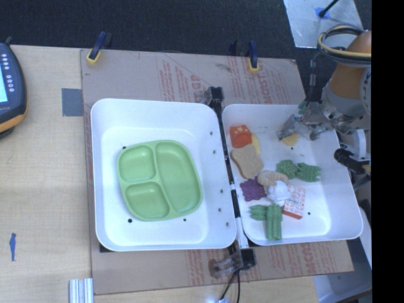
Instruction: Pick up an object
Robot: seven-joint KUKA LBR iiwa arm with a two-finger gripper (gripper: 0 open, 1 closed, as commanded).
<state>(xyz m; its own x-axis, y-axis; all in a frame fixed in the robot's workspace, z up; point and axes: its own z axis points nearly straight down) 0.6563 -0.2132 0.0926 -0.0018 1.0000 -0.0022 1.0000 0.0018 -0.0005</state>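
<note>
Green toy piece (273, 218) sits at the near edge of the right bin (341, 226), closest to camera, long axis running roughly toward and away from the lens. Gripper (306, 126) is low at the far end of the same bin, fingers look spread apart, nothing visibly clamped. Small yellow piece (290, 139) lies just beside the left fingertip, slightly nearer the camera and toward the left bin (101, 169); likely the target, so a short shift that way would put it between the jaws. Red block (240, 136), tan slab (247, 162), purple piece (252, 189) and dark green pieces (298, 170) cluster mid-bin, well apart from the jaws. Green divided plate (159, 180) rests in the left bin.
</note>
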